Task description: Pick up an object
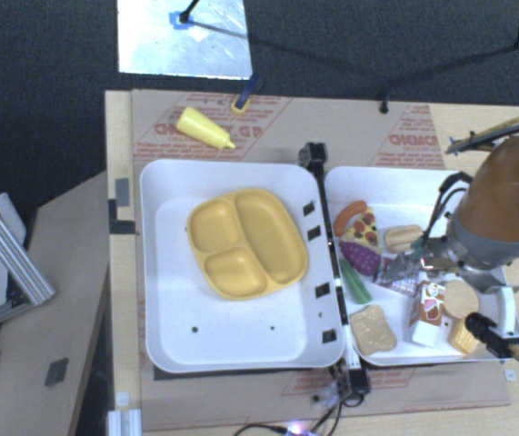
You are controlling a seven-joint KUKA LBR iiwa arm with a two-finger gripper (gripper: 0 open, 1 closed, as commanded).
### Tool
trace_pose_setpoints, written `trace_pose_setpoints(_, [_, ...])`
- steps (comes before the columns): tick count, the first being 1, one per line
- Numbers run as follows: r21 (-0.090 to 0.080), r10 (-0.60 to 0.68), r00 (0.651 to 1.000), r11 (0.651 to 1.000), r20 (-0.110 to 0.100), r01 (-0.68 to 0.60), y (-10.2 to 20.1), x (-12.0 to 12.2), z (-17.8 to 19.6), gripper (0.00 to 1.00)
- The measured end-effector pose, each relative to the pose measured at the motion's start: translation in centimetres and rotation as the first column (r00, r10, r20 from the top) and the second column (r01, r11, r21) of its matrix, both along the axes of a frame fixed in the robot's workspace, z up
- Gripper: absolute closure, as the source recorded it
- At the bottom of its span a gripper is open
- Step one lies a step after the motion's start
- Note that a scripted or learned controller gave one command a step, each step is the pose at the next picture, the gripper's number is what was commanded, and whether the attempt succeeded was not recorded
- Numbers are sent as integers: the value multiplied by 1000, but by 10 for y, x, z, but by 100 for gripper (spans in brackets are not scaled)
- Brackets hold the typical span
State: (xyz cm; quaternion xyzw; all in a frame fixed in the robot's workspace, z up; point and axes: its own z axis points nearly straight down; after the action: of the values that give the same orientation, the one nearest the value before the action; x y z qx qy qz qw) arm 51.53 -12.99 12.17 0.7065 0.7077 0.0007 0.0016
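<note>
A dark carpeted floor surrounds the bench (pixel 268 116), which is covered with printed cardboard. Two white bins are set side by side on it. In the left bin (pixel 173 334) one yellow tray (pixel 245 242) with three compartments is seen, lying alone. In the right bin (pixel 395 182) several toy foods are gathered: one pizza slice (pixel 362 228), one hot dog (pixel 350 213), one bread roll (pixel 402 238), one purple piece (pixel 360 258), one green piece (pixel 354 282), one slice of toast (pixel 373 328), one small carton (pixel 429 314) and one yellowish cube (pixel 462 336) at the near right corner. One yellow bottle (pixel 204 127) is laid on the cardboard behind the left bin, well apart from the rest. One shiny metal sheet (pixel 183 24) is seen on the floor beyond the bench.

The arm (pixel 506 209) is reached in over the right bin, and its gripper (pixel 414 266) is lowered among the foods, between the roll and the carton, just right of the purple piece. Whether the claw is wide, narrow or closed on anything cannot be told
</note>
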Motion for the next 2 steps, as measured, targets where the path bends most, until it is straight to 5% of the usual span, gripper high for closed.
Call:
trace_pose_setpoints(1, [1,-1,1000,1000,-2,1,0,1,-39,0])
trace_pose_setpoints(2, [0,-1,1000,1000,0,1,0,1,-27,100])
